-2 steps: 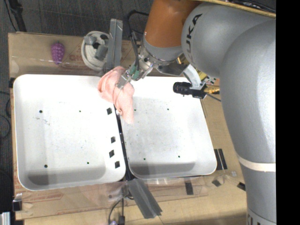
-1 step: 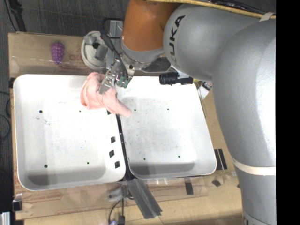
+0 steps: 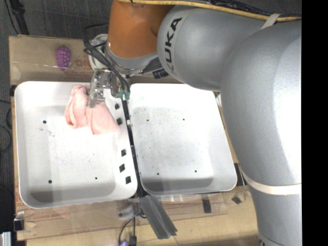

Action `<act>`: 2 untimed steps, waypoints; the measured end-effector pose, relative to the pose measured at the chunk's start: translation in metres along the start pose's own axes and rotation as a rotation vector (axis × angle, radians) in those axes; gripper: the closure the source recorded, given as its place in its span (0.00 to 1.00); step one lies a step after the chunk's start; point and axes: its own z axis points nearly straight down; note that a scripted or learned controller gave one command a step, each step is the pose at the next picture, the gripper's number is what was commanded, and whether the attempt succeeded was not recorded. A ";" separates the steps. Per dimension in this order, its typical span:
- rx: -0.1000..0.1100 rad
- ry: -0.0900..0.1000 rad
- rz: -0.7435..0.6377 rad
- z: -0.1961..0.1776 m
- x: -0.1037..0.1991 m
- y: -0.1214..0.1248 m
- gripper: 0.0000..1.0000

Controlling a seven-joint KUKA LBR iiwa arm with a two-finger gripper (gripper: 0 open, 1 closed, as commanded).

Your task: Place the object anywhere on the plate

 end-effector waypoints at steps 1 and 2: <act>0.000 -0.001 -0.074 -0.007 0.003 0.052 1.00; 0.000 -0.001 -0.073 -0.007 0.003 0.052 0.00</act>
